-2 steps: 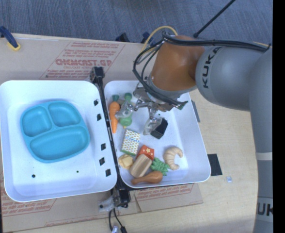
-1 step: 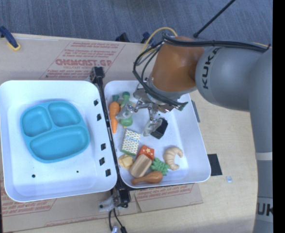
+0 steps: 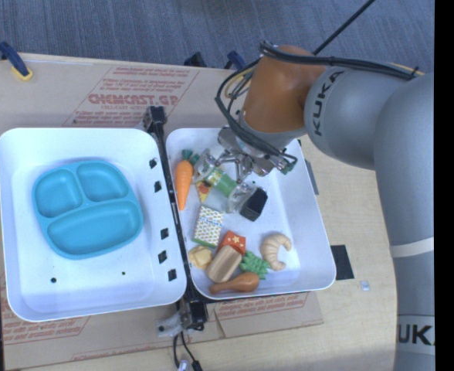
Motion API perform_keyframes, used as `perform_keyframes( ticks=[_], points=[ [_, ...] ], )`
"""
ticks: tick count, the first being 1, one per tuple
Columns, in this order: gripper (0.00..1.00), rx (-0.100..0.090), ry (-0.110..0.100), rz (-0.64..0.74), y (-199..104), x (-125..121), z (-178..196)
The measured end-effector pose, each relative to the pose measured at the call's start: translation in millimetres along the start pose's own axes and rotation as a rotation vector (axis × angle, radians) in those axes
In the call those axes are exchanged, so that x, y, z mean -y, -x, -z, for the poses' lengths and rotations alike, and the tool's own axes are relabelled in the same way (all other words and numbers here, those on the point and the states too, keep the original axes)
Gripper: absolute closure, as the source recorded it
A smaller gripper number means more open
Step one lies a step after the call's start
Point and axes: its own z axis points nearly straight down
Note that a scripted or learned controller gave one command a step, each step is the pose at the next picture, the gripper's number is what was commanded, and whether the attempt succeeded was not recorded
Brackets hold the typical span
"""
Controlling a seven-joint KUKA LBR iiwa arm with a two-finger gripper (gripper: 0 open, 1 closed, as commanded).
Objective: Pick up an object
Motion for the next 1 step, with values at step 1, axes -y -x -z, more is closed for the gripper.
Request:
perform_keyframes(
  ticks=[1],
  points=[
    [1.00, 0.023, -0.009, -0.002, 6.1, -0.5, 12.1]
  ],
)
